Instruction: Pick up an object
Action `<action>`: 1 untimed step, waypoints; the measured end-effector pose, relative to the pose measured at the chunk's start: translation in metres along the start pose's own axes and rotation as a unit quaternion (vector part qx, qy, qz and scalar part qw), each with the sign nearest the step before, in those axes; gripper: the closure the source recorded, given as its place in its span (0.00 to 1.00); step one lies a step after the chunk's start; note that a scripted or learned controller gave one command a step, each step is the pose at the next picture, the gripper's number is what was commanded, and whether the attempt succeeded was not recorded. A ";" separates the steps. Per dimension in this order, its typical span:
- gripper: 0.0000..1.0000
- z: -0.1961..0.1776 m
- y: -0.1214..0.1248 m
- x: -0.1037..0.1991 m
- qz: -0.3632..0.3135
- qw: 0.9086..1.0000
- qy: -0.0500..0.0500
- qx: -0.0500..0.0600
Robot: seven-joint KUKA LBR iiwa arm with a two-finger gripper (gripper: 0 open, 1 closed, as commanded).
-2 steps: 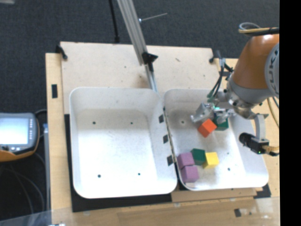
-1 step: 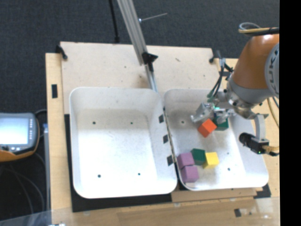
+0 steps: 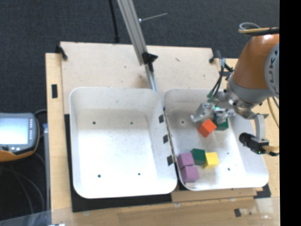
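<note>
Two bins sit side by side on the worktop (image 3: 108, 65). In the right bin (image 3: 244, 173), one block (image 3: 207, 127) lies behind a cluster of blocks (image 3: 196, 164).

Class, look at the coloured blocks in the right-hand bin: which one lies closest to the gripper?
The orange block, right beside the gripper. The two purple blocks, green block and yellow block cluster together nearer the bin's front edge.

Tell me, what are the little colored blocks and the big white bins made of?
The purple blocks, green block, yellow block and orange block look like matte foam or painted wood: flat color, no shine. The white bins look like smooth molded plastic, with rounded corners and a soft sheen.
</note>
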State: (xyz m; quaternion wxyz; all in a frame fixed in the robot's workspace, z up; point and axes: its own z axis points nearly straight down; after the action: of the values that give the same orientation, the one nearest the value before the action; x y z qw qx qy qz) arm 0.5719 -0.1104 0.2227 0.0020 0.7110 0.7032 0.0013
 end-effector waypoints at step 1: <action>0.00 -0.108 -0.061 -0.035 -0.004 1.000 -0.001 -0.003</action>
State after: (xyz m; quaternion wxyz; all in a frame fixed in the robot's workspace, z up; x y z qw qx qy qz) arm 0.5103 -0.1447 0.3304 0.0051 0.7079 0.7062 0.0023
